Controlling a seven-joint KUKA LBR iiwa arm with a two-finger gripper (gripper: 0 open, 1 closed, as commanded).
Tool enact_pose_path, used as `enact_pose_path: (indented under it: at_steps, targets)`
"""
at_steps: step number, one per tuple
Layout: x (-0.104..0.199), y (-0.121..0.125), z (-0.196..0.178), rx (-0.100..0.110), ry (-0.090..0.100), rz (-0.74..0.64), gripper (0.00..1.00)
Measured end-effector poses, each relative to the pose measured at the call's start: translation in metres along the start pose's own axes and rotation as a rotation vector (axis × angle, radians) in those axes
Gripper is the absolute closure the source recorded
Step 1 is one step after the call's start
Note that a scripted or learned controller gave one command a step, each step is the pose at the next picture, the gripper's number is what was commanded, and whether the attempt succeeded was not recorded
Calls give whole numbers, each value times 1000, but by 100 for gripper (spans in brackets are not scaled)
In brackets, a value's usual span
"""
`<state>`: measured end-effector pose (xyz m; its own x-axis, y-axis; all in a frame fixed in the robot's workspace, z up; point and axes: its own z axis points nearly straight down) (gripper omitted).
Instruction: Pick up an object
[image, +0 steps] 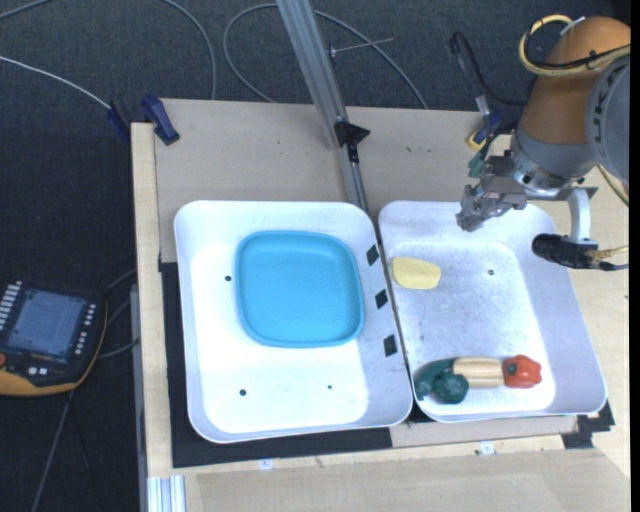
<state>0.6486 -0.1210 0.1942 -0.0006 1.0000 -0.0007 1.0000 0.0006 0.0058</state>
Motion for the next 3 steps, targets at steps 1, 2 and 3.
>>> enact_pose_path:
  at_steps: [1, 2, 3]
  targets:
    - [-6, -6, -50, 1, 0, 0, 100]
    - [-6, -6, -84, 2, 0, 0, 100]
    - [49, -22, -70, 6, 2, -4, 100]
